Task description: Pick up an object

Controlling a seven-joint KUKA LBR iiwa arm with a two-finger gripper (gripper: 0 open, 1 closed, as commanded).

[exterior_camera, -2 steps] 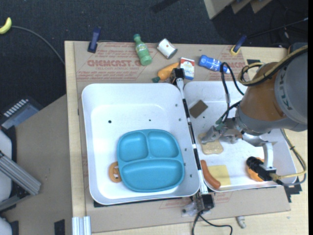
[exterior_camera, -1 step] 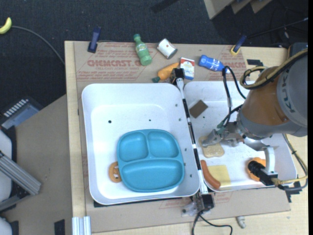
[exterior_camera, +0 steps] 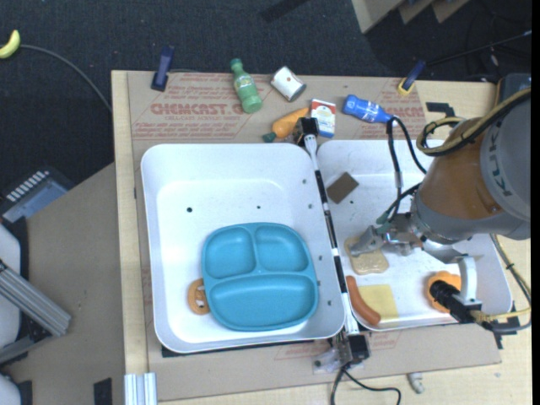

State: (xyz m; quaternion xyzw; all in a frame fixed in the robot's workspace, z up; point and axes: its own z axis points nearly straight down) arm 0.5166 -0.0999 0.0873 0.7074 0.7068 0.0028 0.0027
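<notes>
A cardboard-topped table (exterior_camera: 211,108) is carrying two shallow white bins, the left bin (exterior_camera: 169,184) holding a smooth blue divided plate (exterior_camera: 257,275), with a green bottle (exterior_camera: 246,87) and blue bottle (exterior_camera: 364,108) lying beyond the bins. In the right bin (exterior_camera: 371,154), the jaws (exterior_camera: 364,245) are hovering right over a tan bread slice (exterior_camera: 369,263); whether they are gripping anything I cannot tell. Near that slice are lying a yellow cheese square (exterior_camera: 379,299), a reddish sausage (exterior_camera: 363,305), an orange piece (exterior_camera: 441,292) and a flat brown square (exterior_camera: 342,187).

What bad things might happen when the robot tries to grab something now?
1. The pincer sits right above the toast-like piece, which lies flat, so it may slip away.
2. The hot dog and cheese slice lie touching, so both might get nudged.
3. The bin wall is near and might get bumped.
</notes>
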